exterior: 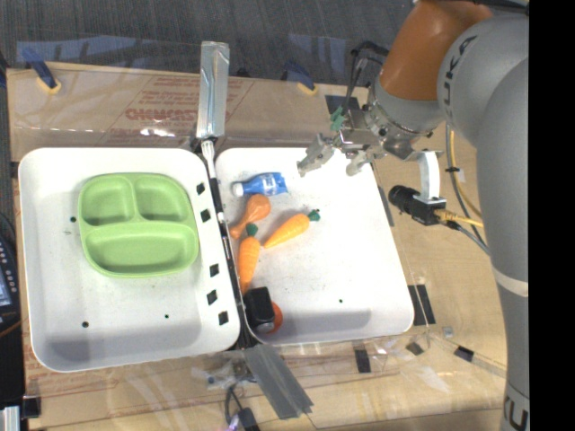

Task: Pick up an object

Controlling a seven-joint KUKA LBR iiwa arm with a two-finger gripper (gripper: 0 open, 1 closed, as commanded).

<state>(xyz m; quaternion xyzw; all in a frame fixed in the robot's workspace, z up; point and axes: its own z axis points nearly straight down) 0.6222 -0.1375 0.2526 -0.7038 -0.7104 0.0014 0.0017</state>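
- Right now your jaws (pixel 334 158) hang over the upper edge of the right bin (pixel 359 268), at the end of the arm (pixel 467 70) reaching in from the right.
- Look at the two fingers: they stand spread apart with nothing between them, so the jaws are open and touch none of the objects.
- Nearest to them is the blue bottle (pixel 262 185), lying on the bin floor just down and to the left in the camera view; its long axis runs roughly left to right, white cap toward the divider.
- Below it sit three carrots: one (pixel 254 212) beside the divider, one (pixel 289 229) angled up toward the right, and one (pixel 248 260) running nearly top to bottom.
- A dark block (pixel 260 308) rests in the lower left corner of that bin.
- Over in the left bin (pixel 54 321) lies a green divided plate (pixel 137 224), well apart from the jaws.
- Judging from this, you'd want a short move down-left to the bottle, closing across its narrow side.
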